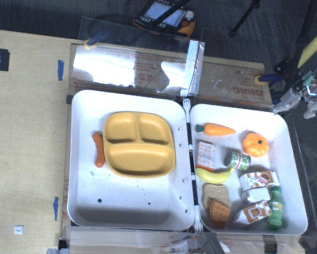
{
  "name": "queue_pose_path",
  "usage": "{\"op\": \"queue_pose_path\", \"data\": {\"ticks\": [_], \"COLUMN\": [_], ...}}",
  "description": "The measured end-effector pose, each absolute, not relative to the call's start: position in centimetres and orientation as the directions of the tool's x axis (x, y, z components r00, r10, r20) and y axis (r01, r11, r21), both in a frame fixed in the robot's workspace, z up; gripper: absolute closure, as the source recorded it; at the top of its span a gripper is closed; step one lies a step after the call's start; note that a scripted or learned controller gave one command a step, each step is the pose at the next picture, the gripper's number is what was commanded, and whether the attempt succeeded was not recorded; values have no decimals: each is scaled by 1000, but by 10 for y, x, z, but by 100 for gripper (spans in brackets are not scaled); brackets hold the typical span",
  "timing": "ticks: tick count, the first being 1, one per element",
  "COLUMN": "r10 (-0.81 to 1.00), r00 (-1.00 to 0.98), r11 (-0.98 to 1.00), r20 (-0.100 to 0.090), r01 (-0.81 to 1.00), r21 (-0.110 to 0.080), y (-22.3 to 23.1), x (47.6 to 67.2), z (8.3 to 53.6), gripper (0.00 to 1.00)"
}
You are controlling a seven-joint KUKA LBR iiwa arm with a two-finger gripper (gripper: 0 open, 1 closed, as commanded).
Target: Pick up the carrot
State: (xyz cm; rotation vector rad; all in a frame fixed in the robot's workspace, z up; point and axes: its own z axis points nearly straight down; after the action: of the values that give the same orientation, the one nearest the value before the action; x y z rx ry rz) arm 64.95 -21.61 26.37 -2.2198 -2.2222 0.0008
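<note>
The carrot [217, 130], orange with a green stub at its left end, lies flat near the far left corner of the right bin [296, 166]. My gripper [312, 96] hangs outside that bin, beyond its far right corner, well to the right of the carrot and apart from it. It looks small and blurred there.
Around the carrot lie a small pumpkin [256, 144], a printed card [206, 154], a green can [237, 159], a banana [215, 175], bread [216, 193], a waffle [220, 212], cartons [257, 179] and a green bottle [275, 208]. The left bin [79, 188] holds a yellow divided plate [139, 143] and a sausage [99, 148].
</note>
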Motion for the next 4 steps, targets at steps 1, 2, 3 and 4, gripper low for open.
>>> {"op": "queue_pose_path", "data": {"ticks": [1,2,3,4], "r10": [996,977,968,967], "r00": [-84,-214,-252,-253], "r11": [84,214,253,253], "r20": [-1,-4,-13,-16], "r01": [996,977,967,967], "r21": [0,4,20,22], "y": [-210,-223,-223,-223], "x": [663,644,650,651], "z": [131,211,140,149], "gripper": [0,0,0,100]}}
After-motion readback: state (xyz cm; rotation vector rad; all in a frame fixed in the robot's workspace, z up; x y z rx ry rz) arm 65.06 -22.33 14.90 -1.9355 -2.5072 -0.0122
